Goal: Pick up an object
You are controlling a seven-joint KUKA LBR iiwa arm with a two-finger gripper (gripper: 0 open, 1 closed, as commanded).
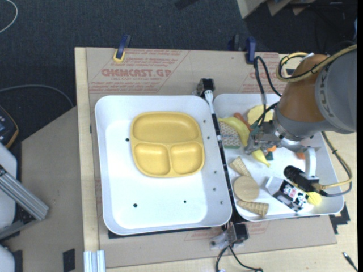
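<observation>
The right bin point(334, 208) holds a jumble of small toys: a yellow banana-like piece point(237, 127), a tan round cookie point(246, 188), a waffle cone point(253, 208), a small wafer point(240, 165) and a black-and-white item point(295, 192). My gripper point(260, 145) reaches down into the bin's upper middle, among the yellow and orange pieces, under the grey and orange wrist point(300, 103). A small yellow piece point(262, 156) lies right at the fingertips; whether it is gripped is unclear.
The left bin point(113, 203) carries a yellow three-compartment tray point(167, 143). A black divider clamp point(205, 86) sits between the bins at the far edge. Cables loop off the arm over the right bin's far and right sides.
</observation>
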